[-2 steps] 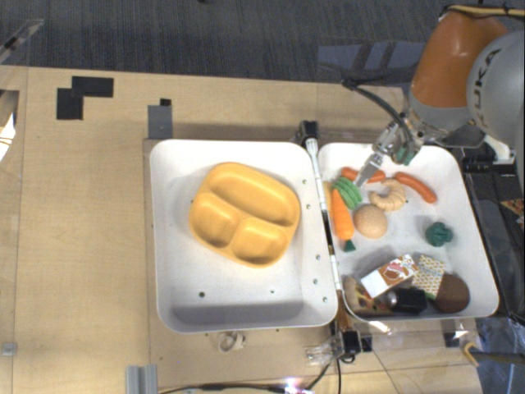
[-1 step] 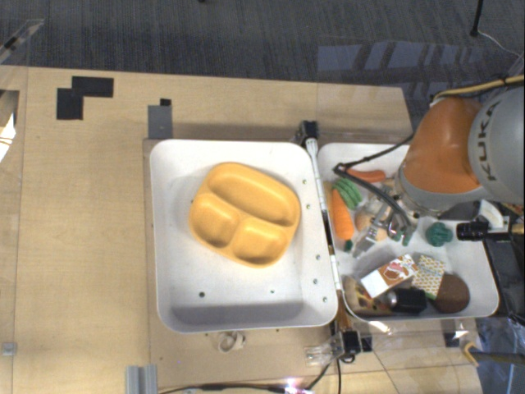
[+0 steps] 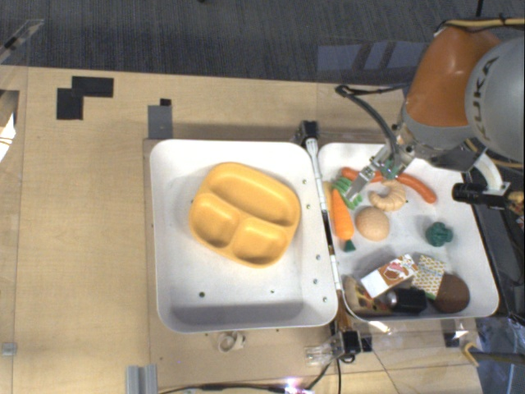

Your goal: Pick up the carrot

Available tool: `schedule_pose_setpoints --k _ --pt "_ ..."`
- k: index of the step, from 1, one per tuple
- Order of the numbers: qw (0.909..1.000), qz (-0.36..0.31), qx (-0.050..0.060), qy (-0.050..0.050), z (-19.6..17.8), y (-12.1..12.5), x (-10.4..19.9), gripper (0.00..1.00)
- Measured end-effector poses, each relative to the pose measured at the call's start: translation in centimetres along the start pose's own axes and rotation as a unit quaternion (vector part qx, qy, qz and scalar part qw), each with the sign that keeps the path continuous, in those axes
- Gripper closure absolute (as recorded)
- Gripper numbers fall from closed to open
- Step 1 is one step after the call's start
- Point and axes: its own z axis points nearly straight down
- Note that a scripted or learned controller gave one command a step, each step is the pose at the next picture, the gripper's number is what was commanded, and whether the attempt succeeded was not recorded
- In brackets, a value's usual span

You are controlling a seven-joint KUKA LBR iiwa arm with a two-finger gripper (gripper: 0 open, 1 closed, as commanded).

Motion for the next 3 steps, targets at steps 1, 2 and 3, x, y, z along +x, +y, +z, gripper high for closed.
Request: schedule_pose_setpoints --k 1,2,3 --pt "0.9995 0.031 0.002 0.004 0.3 -0.9 6.6 0.00" --pt "0.9961 0.088 0.002 0.002 0.2 -3.3 3.7 0.00" --pt "0.9927 0.120 -0.004 -0.006 8.4 -6.4 2.5 0.00"
